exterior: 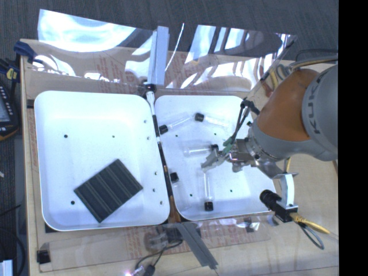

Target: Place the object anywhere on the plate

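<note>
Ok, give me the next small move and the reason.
Probably lower the hand onto the clear tube at its tip and grasp it: that tube lies in the right bin, while the dark ribbed plate sits in the left bin.

Robotics lab: wooden bench (322,211), two white bins (57,119), industrial arm (299,117), loose cables (310,229).

Arm (299,117) cut off (right edge); fingertips unclear.

Light: bright, even, from overhead.
Glare: strong on the far reflective sheet (230,45); both white bins (92,119) wash out.
Shadows: faint beneath my arm (299,114).
Focus: slightly soft throughout.
</note>
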{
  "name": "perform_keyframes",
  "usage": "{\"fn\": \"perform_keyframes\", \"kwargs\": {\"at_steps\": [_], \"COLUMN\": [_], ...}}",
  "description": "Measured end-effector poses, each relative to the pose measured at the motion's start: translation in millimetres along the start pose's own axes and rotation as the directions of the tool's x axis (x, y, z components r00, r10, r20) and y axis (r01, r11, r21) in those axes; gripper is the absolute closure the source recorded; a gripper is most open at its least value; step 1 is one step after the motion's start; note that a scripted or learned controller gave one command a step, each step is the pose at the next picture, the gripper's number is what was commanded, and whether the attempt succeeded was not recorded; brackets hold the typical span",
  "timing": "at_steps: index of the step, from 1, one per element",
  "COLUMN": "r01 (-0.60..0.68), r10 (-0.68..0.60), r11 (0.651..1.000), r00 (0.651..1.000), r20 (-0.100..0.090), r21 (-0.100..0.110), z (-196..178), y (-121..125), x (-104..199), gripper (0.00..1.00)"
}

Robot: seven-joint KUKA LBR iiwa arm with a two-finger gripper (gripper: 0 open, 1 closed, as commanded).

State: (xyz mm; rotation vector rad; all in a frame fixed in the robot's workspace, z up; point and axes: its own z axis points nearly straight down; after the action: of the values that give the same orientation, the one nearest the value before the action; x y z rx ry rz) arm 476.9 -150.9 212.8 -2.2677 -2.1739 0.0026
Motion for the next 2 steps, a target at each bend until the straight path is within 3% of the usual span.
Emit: {"fn": "perform_keyframes", "kwargs": {"at_steps": [1, 2], "r01": [-0.263, -0.449], "r10": [0.263, 0.449], "r11": [0.965, 0.894], "r00": [0.965, 0.894], "r20": [-0.002, -0.001], "r21": [0.005, 0.003], "z": [22, 17], "y": [-3, 20], "x": [77, 133], "gripper": [1.00, 1.00]}}
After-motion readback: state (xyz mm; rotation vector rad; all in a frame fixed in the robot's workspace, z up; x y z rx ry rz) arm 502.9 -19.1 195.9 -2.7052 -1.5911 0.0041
